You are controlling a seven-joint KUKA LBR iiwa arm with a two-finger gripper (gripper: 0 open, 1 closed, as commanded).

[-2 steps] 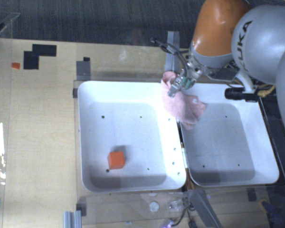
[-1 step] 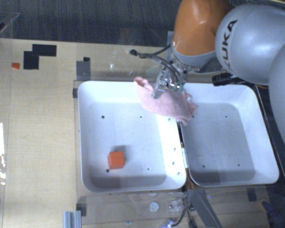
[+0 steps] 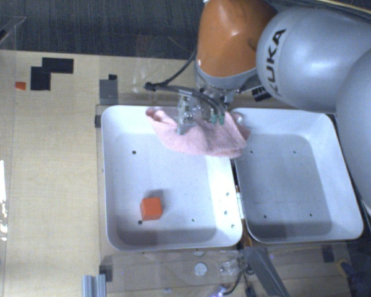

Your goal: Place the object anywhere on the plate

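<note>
A crumpled pink cloth (image 3: 201,138) lies spread at the far edge of the left bin (image 3: 120,184), and its right end reaches over the rim between the two bins. My gripper (image 3: 200,117) is right over the cloth's upper edge, under the orange band of the arm, and its tips overlap the cloth. Whether the cloth is gripped cannot be made out. A small orange cube (image 3: 151,208) rests on the left bin's floor near the front left, well away from the gripper.
The right bin (image 3: 297,190) sits beside the left one, and the grey arm (image 3: 321,60) looms over its far right side. Black and orange markers (image 3: 46,73) lie on the wooden bench at the far left.
</note>
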